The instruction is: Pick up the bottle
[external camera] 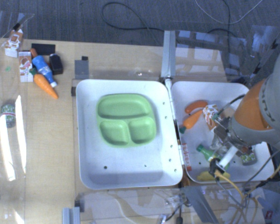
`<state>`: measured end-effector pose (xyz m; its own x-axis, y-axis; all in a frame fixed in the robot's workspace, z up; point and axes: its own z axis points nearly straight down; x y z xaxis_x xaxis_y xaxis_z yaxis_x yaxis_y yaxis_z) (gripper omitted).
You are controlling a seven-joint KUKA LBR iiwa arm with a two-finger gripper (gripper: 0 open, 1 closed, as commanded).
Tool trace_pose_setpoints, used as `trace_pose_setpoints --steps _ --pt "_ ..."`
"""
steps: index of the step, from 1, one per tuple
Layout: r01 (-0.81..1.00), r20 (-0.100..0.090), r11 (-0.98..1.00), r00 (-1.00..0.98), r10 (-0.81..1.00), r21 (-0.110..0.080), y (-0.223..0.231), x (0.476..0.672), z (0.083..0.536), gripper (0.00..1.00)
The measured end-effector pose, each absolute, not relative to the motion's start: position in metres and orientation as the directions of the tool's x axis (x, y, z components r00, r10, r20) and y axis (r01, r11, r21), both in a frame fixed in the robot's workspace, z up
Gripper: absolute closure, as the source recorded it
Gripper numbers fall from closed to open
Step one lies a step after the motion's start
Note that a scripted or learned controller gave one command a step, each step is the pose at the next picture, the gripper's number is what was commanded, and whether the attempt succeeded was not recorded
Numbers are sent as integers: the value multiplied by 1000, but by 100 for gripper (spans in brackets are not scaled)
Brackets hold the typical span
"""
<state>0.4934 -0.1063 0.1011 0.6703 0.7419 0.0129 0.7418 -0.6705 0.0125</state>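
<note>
A small green bottle [204,150] lies in the right bin [196,90], near its front left part, neck pointing left. My gripper [219,146] hangs low over the bin, right beside the bottle's right end and partly covering it. Whether it touches the bottle is hidden by the wrist. The grey arm with its orange band [249,111] reaches in from the right.
In the right bin, an orange carrot [192,120], a reddish sausage [196,106] and a small carton [211,115] lie behind the gripper. A yellow item [206,176] sits at the front wall. The left bin [88,171] holds a green divided tray [127,118]. A blue bottle [43,70] and a carrot [45,86] lie on the bench, far left.
</note>
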Motion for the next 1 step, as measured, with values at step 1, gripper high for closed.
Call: trace_pose_setpoints --steps 1 --pt "345 2 -939 939 345 0 -84 488 218 100"
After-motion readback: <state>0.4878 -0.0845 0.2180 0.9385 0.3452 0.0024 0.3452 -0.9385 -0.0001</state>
